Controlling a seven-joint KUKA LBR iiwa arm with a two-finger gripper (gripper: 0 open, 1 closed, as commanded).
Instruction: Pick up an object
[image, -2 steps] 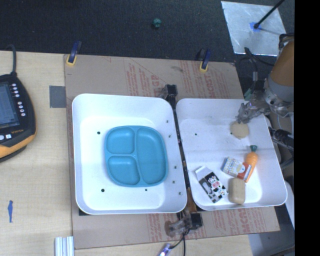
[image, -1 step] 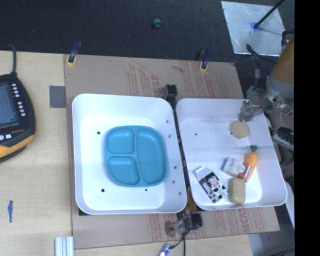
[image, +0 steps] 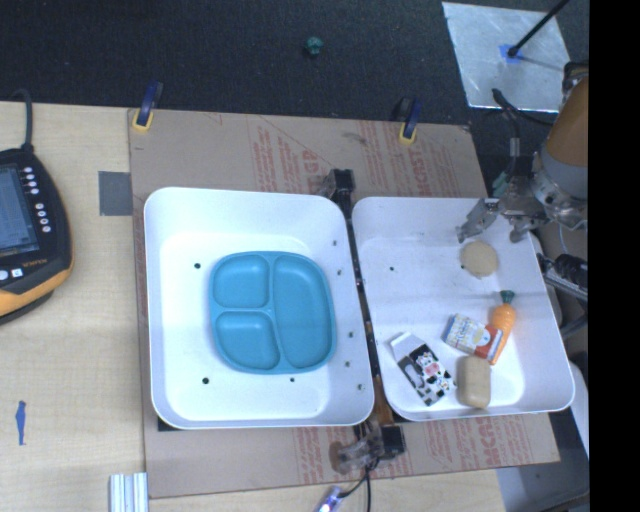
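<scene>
Desk (image: 90, 330) carries 2 white bins; the right bin (image: 400, 225) is my landmark. The left bin (image: 170, 240) beside it holds a blue divided plate (image: 272, 310). At the right bin's far right corner the claw (image: 497, 222) hangs spread and holding nothing, just above a round beige object (image: 480, 260) on the bin floor, the likeliest pick. Risk, as I judge it: that object may roll from closing fingers, or a finger may clip the bin wall. Near the front edge crowd an orange bottle (image: 501, 330), a tan block (image: 474, 383), a cow-print box (image: 424, 370) and a small packet (image: 463, 331)
</scene>
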